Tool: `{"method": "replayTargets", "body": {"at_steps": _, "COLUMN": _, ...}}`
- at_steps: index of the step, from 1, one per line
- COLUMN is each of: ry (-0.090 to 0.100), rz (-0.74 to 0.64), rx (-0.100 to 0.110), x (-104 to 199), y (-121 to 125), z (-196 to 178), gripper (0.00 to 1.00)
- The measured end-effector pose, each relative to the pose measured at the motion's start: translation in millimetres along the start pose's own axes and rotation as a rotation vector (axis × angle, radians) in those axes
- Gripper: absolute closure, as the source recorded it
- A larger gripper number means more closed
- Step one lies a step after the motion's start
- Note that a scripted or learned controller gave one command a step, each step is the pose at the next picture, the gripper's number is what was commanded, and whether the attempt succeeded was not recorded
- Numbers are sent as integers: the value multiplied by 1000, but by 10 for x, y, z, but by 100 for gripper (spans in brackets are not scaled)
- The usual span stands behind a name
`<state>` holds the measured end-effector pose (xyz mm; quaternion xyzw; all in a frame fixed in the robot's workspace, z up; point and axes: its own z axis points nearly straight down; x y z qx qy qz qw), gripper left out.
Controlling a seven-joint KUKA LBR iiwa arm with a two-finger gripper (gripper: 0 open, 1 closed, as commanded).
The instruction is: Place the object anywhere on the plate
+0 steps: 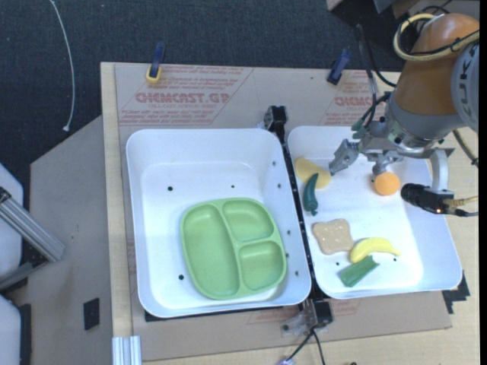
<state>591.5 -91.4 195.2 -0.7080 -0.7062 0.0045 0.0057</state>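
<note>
A light green divided plate [228, 245] lies in the left bin [138, 204] with nothing on it. The right bin [441, 249] holds a yellow fruit [315, 170], a dark green pepper [311, 193], an orange ball [386, 183], a slice of toast [332, 236], a banana [374, 248] and a green stick-shaped piece [358, 272]. My gripper [367, 158] hangs over the far part of the right bin, between the yellow fruit and the orange ball. Its fingers stand open with nothing between them.
The bins' two inner walls meet along a black divider [293, 196]. The arm's grey and orange body [434, 67] covers the right bin's far right corner. A black part with a cable [426, 196] sticks out at the right. Clamps [338, 67] hold the cardboard base at the back.
</note>
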Motion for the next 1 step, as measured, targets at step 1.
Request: {"method": "replayTargets", "body": {"at_steps": 1, "ry": -1, "rz": -3, "rx": -14, "x": 2, "y": 30, "z": -81, "gripper": 0}}
